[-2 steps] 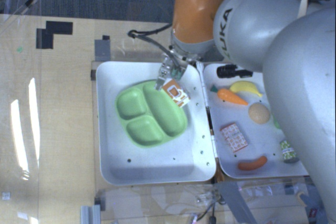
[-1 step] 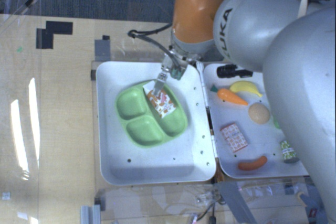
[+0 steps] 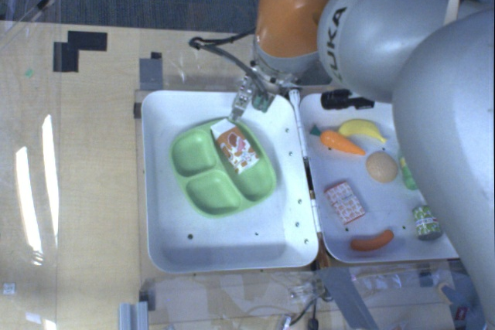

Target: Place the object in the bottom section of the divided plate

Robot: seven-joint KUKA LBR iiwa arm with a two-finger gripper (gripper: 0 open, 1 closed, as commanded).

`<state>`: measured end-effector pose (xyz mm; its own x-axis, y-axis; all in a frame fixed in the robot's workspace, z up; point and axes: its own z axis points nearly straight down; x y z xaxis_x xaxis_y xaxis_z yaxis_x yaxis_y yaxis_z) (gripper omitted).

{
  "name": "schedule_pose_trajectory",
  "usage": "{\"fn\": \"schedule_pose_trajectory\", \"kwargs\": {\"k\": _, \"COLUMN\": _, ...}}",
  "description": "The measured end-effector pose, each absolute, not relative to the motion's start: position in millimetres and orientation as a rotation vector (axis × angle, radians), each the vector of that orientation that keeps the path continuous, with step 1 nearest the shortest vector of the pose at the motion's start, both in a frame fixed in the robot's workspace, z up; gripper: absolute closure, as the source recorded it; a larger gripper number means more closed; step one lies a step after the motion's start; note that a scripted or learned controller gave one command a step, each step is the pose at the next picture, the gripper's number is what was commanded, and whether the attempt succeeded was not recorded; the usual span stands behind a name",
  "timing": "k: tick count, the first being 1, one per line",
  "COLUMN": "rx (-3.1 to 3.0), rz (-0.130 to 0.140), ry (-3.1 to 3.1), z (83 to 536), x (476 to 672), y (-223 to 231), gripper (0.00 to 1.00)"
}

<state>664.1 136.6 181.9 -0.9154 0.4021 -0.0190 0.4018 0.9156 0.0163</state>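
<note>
A green divided plate sits in the left white bin. A small white and orange printed packet lies flat on the plate's right section, near the ridge between sections. The plate's bottom section holds nothing. My gripper hangs just above the packet's upper corner, at the bin's far edge. Its two fingers stand apart and open, with nothing between them. The lower-left fingertip points down toward the packet's top corner.
The right bin holds a carrot, a banana, a beige ball, a pink packet, a sausage and a green can. The big grey arm covers that bin's right side.
</note>
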Motion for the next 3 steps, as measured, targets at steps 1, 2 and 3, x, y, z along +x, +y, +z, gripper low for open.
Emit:
{"fn": "schedule_pose_trajectory", "kwargs": {"k": 1, "rx": 0.254, "rz": 0.008, "ry": 3.113, "z": 120, "x": 597.6, "y": 146, "gripper": 1.0}}
{"fn": "schedule_pose_trajectory", "kwargs": {"k": 2, "rx": -0.118, "rz": 0.005, "ry": 3.131, "z": 149, "x": 541.7, "y": 125, "gripper": 1.0}}
{"fn": "schedule_pose_trajectory", "kwargs": {"k": 3, "rx": -0.412, "rz": 0.003, "ry": 3.095, "z": 250, "x": 501.4, "y": 66, "gripper": 1.0}}
